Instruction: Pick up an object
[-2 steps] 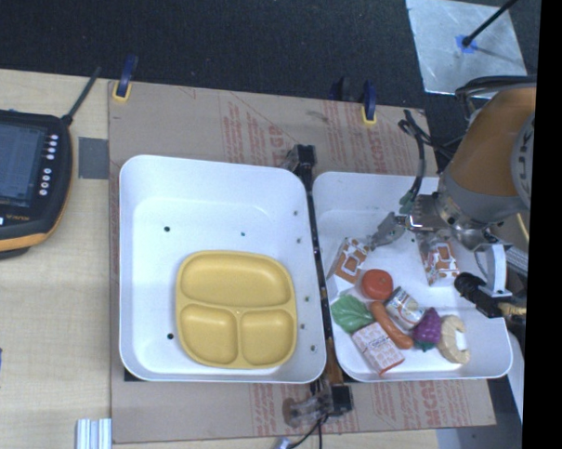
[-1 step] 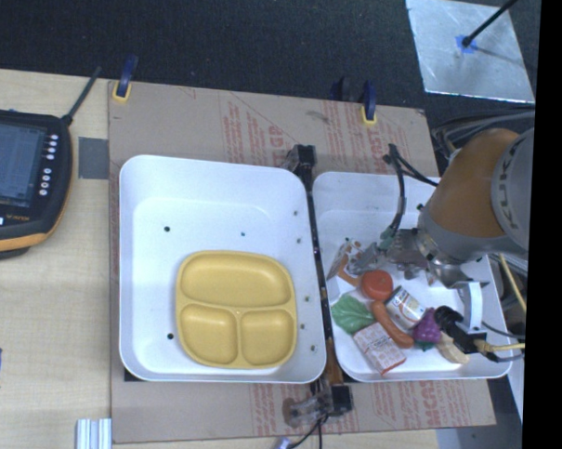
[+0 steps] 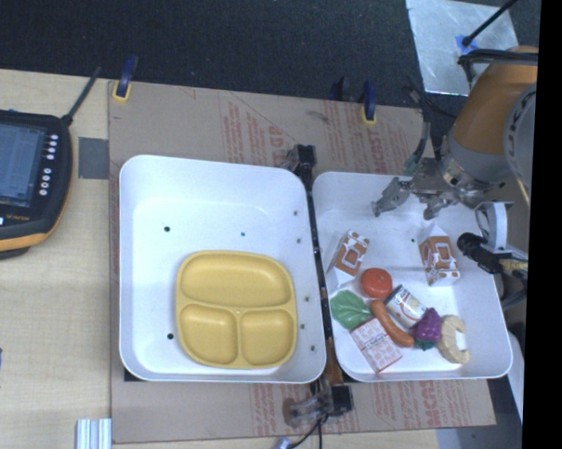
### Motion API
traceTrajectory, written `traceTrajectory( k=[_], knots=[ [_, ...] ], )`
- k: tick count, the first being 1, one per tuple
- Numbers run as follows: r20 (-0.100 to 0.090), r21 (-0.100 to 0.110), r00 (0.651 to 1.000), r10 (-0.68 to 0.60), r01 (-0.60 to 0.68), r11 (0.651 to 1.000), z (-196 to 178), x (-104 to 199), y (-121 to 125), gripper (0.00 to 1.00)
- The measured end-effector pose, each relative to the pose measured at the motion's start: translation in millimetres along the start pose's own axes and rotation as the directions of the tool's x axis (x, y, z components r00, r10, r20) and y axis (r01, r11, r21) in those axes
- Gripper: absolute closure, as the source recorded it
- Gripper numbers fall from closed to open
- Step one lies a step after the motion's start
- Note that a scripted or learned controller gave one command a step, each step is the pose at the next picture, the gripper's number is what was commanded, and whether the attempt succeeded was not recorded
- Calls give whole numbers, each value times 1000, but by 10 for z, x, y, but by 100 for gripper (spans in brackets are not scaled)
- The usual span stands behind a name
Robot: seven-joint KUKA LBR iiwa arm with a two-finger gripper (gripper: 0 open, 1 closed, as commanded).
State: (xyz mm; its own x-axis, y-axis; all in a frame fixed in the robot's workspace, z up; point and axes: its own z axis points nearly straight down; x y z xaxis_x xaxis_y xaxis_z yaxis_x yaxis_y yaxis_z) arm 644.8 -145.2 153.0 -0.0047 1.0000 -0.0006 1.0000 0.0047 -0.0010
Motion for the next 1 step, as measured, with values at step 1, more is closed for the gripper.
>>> traceTrajectory(
  k=[1],
  knots=[
    [-1,5,1000,0,0,1000,251,142,-713,0]
  ],
)
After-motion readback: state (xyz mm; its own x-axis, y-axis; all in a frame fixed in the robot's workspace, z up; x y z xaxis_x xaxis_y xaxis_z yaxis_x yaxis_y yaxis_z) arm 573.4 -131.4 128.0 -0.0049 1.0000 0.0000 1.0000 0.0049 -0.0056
